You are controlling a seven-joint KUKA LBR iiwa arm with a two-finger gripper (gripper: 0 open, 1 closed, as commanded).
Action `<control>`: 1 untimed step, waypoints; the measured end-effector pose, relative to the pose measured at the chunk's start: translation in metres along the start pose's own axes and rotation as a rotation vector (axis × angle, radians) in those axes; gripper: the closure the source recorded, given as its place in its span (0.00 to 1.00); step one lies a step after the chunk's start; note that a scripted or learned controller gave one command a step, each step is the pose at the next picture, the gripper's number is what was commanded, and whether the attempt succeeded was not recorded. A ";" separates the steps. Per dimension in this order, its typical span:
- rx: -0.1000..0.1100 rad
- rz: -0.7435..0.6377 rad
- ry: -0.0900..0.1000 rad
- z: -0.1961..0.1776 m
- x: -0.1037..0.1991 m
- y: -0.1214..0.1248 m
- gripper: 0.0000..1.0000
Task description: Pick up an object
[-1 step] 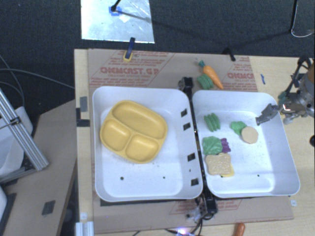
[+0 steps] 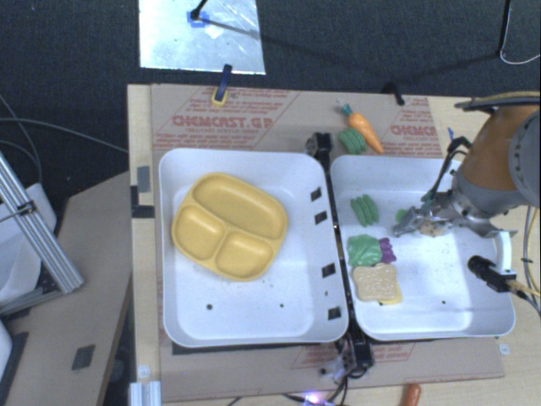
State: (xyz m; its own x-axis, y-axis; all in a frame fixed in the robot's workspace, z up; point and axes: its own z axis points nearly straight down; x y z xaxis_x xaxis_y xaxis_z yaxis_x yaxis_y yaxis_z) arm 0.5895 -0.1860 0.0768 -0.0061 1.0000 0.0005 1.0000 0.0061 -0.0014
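Reaching in from the right, the grey arm [image 2: 499, 163] with its orange band hangs over the right bin [image 2: 473, 320], and its gripper [image 2: 414, 221] sits low over the bin floor near the bin's middle; whether its fingers are apart or together cannot be told from this view, and nothing can be seen between them. Left of the gripper in the same bin lie green bean pods [image 2: 364, 209], toward the far left part of the floor. Nearer, by the bin's left wall, rests a green leafy toy [image 2: 364, 249] with a small purple piece [image 2: 387, 249] touching its right side, and just nearer still a slice of toy bread [image 2: 377, 283]. The left bin [image 2: 194, 320] holds a yellow divided plate [image 2: 229, 224], lying on the far left part of its floor. Beyond the bins, on the cardboard sheet [image 2: 254, 117], a toy carrot [image 2: 364, 128] lies beside a green toy [image 2: 351, 141].
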 end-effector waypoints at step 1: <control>-0.013 -0.009 0.004 -0.114 0.115 -0.013 0.00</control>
State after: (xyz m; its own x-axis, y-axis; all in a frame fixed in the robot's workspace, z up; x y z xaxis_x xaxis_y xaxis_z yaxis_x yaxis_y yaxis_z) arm 0.5763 -0.0714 0.1912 -0.0155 0.9999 0.0044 0.9998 0.0155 0.0116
